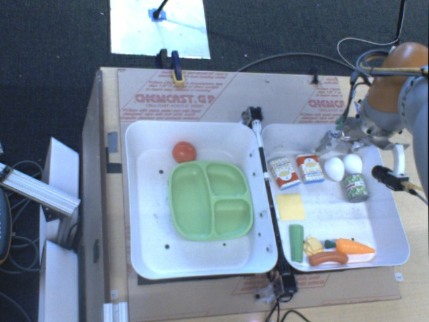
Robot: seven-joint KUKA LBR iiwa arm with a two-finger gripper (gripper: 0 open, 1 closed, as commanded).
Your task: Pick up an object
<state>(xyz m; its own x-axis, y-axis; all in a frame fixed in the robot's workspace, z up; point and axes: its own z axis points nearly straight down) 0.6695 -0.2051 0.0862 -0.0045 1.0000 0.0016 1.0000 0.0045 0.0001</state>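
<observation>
**Tool above far right bin, no object held yet**

Tool hangs over the far edge of the right bin. Finger state: cannot tell, the wrist hides them. Nearest candidates: two white eggs just below the tool, touching each other; small jar just past them; two small cartons below and to the left. Carrot and sausage lie well below, at the near rim.

Judgement: eggs are round and likely slip; a carton offers flatter sides. Descend straight, centred over one item.

Arm enters from the right, orange band uppermost, wrist bent down and leftward.
</observation>
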